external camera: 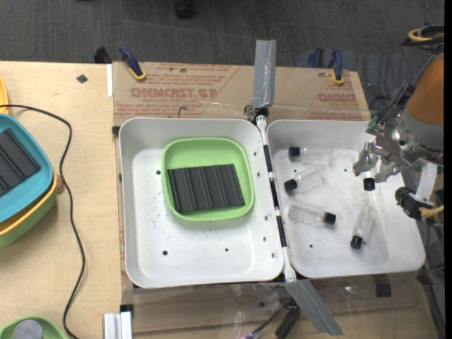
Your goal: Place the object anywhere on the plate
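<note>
- Several clear vials with black caps are lying scattered in the right bin [402, 260], nearest one [361, 229] by the front, another [312, 215] mid-bin.
- I am hovering my jaws [370, 167] over the bin's far right; whether they are clenched, I cannot tell.
- Green plate [208, 180], carrying a dark ribbed pad, is waiting in the left bin [141, 246].
- Cardboard [185, 87] beyond is reading "CHEMCAST".

A dark ridged mat [205, 188] covers the green plate [209, 151] floor.
</note>
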`<state>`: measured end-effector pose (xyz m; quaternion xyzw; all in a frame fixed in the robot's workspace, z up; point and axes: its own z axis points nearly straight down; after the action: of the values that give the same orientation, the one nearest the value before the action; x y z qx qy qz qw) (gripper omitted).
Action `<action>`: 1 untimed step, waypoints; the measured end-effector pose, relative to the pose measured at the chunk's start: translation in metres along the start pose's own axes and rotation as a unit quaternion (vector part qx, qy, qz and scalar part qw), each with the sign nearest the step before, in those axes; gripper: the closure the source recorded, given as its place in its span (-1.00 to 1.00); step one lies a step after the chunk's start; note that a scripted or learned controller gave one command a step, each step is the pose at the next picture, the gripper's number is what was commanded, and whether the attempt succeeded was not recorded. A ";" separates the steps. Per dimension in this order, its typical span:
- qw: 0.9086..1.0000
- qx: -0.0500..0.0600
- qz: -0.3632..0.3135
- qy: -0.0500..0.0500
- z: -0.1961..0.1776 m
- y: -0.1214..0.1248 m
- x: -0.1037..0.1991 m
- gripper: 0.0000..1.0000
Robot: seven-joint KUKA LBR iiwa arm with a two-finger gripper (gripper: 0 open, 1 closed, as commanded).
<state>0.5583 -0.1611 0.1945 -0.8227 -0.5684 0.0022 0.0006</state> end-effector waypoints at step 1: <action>1.000 0.000 0.000 0.000 0.000 0.000 0.000 -1.00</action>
<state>0.5583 -0.1611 0.1946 -0.8229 -0.5682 0.0021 0.0006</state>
